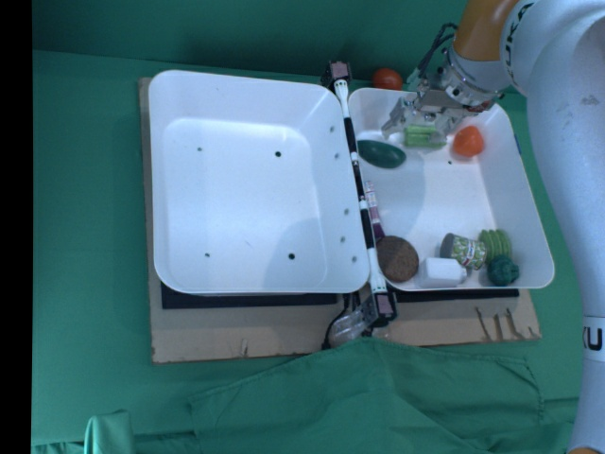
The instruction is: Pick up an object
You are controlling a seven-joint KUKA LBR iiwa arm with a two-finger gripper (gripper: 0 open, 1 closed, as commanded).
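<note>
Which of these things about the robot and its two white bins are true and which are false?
1. The grey arm's gripper is over the right white bin. True.
2. The round brown disc lies in the left white bin. False: it lies in the right bin.
3. A red ball sits outside the bins, on the green cloth. True.
4. The white block is at the right bin's far edge. False: it lies at the near edge.

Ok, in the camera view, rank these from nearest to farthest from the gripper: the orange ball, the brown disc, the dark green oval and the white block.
1. Dark green oval, just below-left of the gripper; orange ball, just to its right: too close to call.
2. Brown disc, near edge by the divider.
3. White block, near edge, right of the disc.
</note>
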